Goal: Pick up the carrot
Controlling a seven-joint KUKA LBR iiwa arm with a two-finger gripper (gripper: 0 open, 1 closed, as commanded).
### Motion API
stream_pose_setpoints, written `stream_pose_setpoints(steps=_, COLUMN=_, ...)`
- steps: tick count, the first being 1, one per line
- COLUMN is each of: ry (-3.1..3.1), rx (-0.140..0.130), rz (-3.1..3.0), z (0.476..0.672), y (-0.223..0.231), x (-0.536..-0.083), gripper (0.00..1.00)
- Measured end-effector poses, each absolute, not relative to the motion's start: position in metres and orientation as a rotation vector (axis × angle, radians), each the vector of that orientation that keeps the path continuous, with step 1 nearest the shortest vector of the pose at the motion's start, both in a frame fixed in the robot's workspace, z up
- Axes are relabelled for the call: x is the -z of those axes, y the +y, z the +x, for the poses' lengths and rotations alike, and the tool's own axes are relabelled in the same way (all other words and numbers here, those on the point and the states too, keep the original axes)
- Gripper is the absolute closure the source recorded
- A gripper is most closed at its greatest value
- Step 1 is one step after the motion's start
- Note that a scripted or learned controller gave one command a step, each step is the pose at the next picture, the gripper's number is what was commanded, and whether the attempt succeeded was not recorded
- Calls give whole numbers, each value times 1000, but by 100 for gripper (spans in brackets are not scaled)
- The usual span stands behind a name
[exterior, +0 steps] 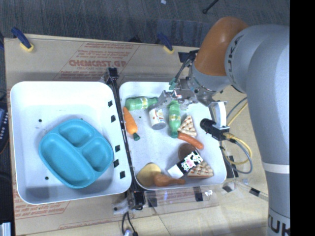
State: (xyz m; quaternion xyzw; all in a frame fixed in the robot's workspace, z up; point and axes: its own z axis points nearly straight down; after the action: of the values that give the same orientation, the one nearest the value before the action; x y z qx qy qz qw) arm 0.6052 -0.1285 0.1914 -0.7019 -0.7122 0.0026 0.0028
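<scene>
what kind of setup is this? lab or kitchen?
Likely a robot lab pick-test bench: two white bins on clamped cardboard, toy food such as the carrot and green bottles, a blue tray, loose cables.

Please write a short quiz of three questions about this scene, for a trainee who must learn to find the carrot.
1. True or false: the carrot lies in the same bin as the blue plate.
2. The carrot lies near which wall of the right bin? A. left B. right C. far
3. Which object is the gripper closest to: the carrot, or the upright green bottle?

Key
1. False; the plate is in the left bin.
2. A
3. The upright green bottle
</scene>
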Motion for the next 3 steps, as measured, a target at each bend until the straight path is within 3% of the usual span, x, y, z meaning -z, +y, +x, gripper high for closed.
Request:
stream_pose_setpoints(steps=1, ry=-2287, rx=-13, rz=-2145, z=581, y=-93, x=-175, gripper=0)
stream_pose_setpoints(steps=2, ry=-2252, rx=-11, rz=-2186, z=590, y=-48, x=-192, gripper=0)
stream_pose_setpoints(steps=3, ry=-2154, rx=-10, rz=-2286, z=609, y=-36, x=-192, gripper=0)
